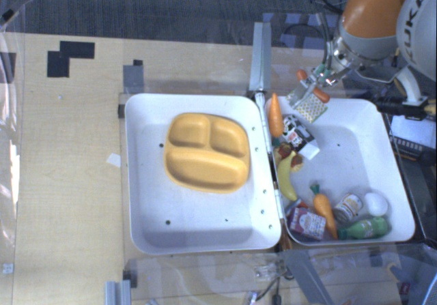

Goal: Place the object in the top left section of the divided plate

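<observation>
Presently, the gripper (pixel 308 102) is seen raised over the right bin's (pixel 382 134) far left corner with a flat speckled packet (pixel 311 108) clamped between its fingers, apparently lifted for carrying to the yellow plate (pixel 207 151) in the left bin (pixel 147 181).

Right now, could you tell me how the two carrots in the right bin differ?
The upper carrot lies against the divider at the right bin's top left, nearly upright in view; the lower carrot lies slanted near the bottom, among packets and a can. The upper one looks longer. Both are orange.
</observation>
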You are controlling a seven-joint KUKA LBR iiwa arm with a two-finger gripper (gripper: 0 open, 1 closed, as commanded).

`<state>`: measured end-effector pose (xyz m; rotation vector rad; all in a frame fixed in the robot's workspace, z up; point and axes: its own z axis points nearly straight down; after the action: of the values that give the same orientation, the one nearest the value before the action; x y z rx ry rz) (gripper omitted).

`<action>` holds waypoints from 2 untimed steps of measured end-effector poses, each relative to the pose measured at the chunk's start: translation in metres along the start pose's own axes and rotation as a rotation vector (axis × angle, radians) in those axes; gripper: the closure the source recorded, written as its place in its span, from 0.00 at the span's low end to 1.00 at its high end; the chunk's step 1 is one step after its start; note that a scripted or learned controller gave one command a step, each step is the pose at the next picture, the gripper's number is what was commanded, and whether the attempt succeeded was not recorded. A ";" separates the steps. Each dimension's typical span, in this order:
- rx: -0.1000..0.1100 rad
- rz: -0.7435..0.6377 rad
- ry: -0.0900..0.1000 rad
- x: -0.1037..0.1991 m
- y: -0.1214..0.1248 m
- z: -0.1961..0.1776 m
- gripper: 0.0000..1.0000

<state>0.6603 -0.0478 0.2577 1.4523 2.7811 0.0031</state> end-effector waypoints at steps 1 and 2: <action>0.000 -0.146 0.002 0.031 0.032 0.035 1.00; 0.000 -0.283 0.002 0.093 0.027 0.019 1.00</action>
<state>0.6293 0.0443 0.2382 1.0463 2.9593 0.0040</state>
